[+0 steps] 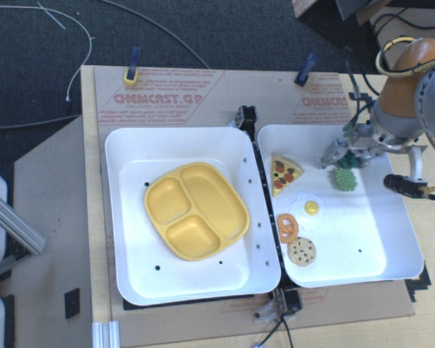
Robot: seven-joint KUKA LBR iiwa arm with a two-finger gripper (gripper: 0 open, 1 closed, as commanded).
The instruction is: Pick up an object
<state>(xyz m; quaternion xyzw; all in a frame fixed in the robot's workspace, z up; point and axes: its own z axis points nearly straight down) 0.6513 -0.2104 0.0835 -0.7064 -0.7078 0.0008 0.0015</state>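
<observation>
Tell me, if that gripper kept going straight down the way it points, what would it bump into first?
Most likely the green broccoli-like toy, which sits right under the gripper in the right bin. Depth is hard to judge from this slanted view, so it could instead meet the bin floor just beside it.

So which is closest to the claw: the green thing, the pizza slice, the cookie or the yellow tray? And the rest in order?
From the claw:
1. Green thing, just below it.
2. Pizza slice, left side of the right bin.
3. Cookie, near that bin's front edge.
4. Yellow tray, in the left bin.
</observation>
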